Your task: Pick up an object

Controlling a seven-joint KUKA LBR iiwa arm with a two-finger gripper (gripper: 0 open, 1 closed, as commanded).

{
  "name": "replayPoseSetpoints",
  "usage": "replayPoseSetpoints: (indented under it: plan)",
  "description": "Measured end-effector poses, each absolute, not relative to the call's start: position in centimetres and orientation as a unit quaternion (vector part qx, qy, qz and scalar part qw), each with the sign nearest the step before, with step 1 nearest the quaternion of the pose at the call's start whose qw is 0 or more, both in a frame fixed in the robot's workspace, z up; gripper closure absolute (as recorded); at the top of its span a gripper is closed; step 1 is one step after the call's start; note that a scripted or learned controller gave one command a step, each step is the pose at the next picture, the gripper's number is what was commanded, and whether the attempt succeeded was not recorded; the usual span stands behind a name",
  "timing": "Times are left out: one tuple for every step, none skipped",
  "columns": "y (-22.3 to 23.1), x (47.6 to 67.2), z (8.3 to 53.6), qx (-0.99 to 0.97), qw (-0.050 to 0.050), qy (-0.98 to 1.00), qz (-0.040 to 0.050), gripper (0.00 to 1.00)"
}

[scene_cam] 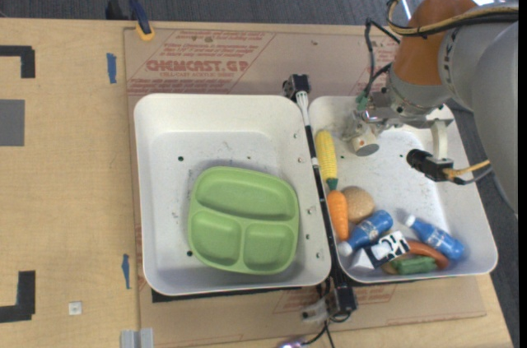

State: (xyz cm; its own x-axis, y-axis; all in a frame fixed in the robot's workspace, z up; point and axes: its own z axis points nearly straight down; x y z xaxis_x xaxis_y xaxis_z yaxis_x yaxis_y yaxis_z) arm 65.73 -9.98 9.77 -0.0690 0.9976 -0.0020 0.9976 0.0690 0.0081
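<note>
Gripper low over the far end of the right bin, objects crowded at its near end

At the near edge of the right bin (387, 182) lies a tight cluster. A green item (408, 264) touches the front wall, a red-orange item (430, 252) sits just behind it, and a black-and-white item (387, 246) is to their left. Two blue bottles lie tilted on either side of that group, the left blue bottle (370, 227) just beside the carrot and the right blue bottle (436, 239) near the bin's right wall. The carrot (338, 213) lies along the wall shared by the bins, with a brown rounded lump (356, 202) touching its right side. Farther back a corn cob (327, 155) lies along the same wall, well apart from the cluster.

In the left bin (222, 132) a green divided plate (243, 219) rests flat towards the near side, alone.

Beyond the corn, the gripper (366, 124) hangs close to the floor of the right bin at its far end. Whether it is spread or closed cannot be told, and nothing is seen held in it. A small pale round piece (363, 143) sits just below it, and whether the two touch is unclear. The orange band (432, 25) of the arm rises behind, on the right.

Farthest back, a cardboard sheet (206, 58) with red print lies under both bins, and a blue clamp (142, 17) stands at its far left corner
</note>
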Motion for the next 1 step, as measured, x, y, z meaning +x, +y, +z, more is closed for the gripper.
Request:
replayPoseSetpoints:
  plan:
    - [-4.94,64.45,18.52,0.791,0.000,0.612,0.0005,1.00]
